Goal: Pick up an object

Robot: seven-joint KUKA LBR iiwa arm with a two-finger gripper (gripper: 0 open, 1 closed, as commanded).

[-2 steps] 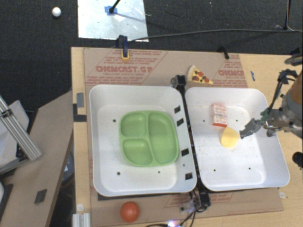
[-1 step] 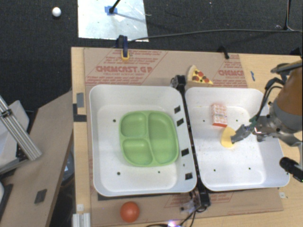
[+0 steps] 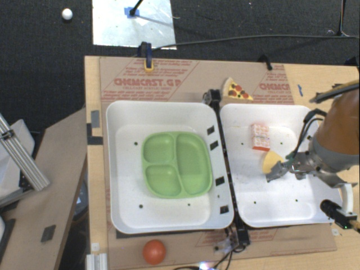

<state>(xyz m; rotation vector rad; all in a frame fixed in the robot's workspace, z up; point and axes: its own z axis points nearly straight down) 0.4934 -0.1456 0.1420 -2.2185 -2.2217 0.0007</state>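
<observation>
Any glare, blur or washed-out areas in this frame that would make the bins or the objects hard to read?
Camera view: lighting is even and soft; the right bin floor is bright, nearly washed out, yet the yellow piece and red-and-white packet stay distinct; the reflective sheet at top glares pale; the green tray reads clearly; the gripper is slightly soft and dark, with detail hard to make out.

Robotics lab, desk (image 3: 107,241) of plywood with clamped protective sheet (image 3: 169,80), two white bins (image 3: 121,151), loose cables (image 3: 253,38), aluminium framing (image 3: 19,153), black floor covering (image 3: 39,66)
</observation>
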